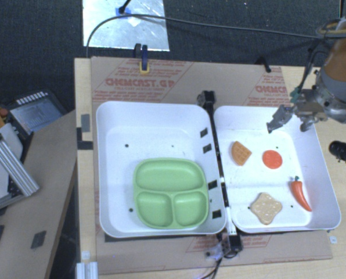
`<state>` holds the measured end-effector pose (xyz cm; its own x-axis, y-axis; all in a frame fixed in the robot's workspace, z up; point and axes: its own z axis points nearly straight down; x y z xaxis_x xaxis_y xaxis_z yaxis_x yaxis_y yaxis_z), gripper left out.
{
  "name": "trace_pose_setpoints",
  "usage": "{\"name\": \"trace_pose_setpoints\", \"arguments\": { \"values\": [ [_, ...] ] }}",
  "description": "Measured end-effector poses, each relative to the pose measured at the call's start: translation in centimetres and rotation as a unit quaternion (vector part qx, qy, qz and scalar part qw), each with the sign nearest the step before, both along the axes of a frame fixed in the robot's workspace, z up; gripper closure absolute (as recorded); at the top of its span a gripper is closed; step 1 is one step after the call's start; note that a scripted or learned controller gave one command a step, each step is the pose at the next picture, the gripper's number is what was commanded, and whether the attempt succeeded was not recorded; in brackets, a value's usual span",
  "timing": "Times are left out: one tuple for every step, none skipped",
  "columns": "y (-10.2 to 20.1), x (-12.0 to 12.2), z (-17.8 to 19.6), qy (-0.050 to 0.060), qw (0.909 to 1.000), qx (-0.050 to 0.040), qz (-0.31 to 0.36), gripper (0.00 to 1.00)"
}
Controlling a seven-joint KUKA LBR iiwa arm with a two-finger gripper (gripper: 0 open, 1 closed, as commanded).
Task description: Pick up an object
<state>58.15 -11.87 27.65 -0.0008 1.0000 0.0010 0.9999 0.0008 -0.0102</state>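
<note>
Nearest in the right bin [330, 205] lie a toast slice [266, 207] and, by the right wall, a red pepper [301, 194]. The left bin [112, 156] holds a green tray [170, 192]. Farther back in the right bin sit an orange wafer [240, 153] and a red disc [272, 159], apart. Beyond them the hand [290, 121] hovers over the bin's far right corner, fingers spread and holding nothing.
</note>
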Motion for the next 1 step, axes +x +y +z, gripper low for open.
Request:
{"name": "trace_pose_setpoints", "arguments": {
  "values": [
    [0.03,0.17,0.65,-0.006,1.0,-0.0006,0.001,0.0]
  ]
}}
